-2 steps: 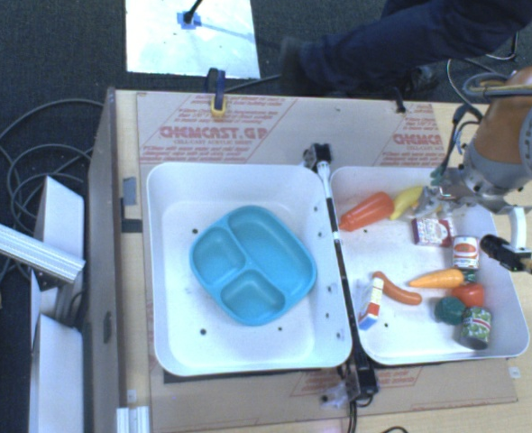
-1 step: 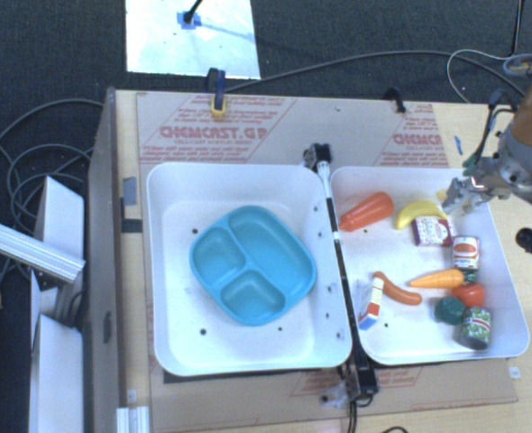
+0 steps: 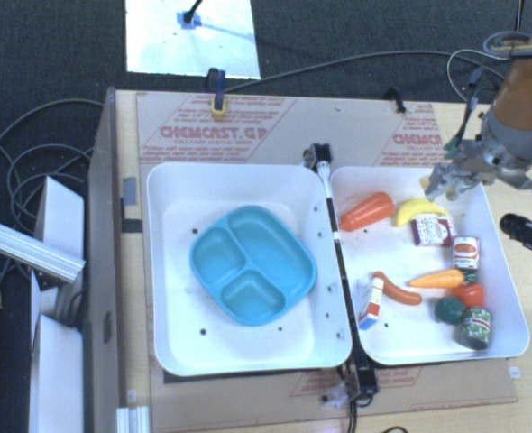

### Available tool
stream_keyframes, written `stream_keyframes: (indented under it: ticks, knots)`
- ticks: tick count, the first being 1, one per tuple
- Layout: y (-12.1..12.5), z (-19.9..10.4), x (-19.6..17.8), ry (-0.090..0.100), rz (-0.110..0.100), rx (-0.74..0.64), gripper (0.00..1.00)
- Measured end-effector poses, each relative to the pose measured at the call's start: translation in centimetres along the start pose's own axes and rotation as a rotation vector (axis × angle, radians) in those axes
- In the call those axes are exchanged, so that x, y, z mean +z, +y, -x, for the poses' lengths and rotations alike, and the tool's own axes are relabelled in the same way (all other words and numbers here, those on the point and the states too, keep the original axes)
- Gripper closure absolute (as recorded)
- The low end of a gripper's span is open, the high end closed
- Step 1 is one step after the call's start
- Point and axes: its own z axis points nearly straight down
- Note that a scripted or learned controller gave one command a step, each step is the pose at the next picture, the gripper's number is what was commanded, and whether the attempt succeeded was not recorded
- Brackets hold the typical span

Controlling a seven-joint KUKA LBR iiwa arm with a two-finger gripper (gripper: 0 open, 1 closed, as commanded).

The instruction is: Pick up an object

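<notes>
Hanging over the back edge of the right bin (image 3: 505, 269), the tool (image 3: 448, 180) is up above the toys with nothing in it; I cannot tell how wide it is. The yellow banana (image 3: 421, 210) lies just below it, beside the orange pepper (image 3: 367, 211), so it looks like the easiest toy to grab. The left bin (image 3: 171, 242) holds a blue plate (image 3: 252, 263).

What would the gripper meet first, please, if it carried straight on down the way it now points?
Most likely the yellow banana, which lies just below and left of the gripper in the right bin. Height is hard to judge from this slanted view, so it might instead land on bare bin floor beside the banana.
</notes>
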Motion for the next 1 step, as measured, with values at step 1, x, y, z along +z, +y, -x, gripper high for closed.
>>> stream_keyframes:
  ticks: [1]
  knots:
    - [-1.54,-10.47,-1.39,0.001,-0.002,0.000,1.00]
